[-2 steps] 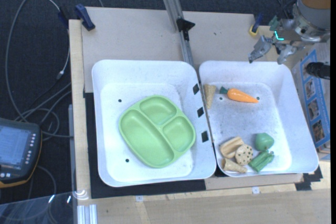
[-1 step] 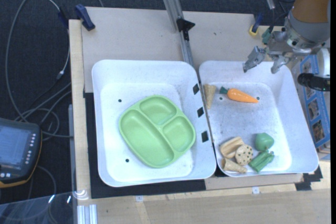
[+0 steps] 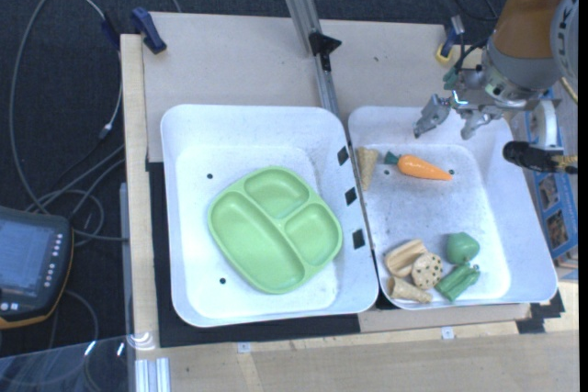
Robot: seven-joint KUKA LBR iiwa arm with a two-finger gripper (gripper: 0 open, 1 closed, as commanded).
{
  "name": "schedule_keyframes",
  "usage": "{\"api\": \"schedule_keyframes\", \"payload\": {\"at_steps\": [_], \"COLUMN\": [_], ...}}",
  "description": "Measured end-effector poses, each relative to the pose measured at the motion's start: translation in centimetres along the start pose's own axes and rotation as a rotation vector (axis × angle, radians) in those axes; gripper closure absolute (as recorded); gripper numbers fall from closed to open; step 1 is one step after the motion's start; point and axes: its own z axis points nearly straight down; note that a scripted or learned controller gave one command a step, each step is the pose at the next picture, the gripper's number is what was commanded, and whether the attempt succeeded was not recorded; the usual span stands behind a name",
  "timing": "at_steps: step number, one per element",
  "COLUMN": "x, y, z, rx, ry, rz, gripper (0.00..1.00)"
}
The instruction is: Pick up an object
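I'm seeing the metal gripper (image 3: 447,117) hanging wide open and holding nothing above the smooth, tapered orange carrot (image 3: 424,167).

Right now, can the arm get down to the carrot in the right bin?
Probably yes. The gripper hangs open over the right bin's far edge, and the carrot lies just below it on bare floor, apart from the cone beside it. Nothing lies across the way.

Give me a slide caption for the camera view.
Open gripper hovers above the right bin's carrot.
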Motion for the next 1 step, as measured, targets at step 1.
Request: {"api": "schedule_keyframes", "payload": {"at_steps": [1], "x": [0.54], "y": [0.28], "z": [4.43], "rx": [0.000], "ry": [0.000], "rz": [-0.001], "gripper": [0.00]}}
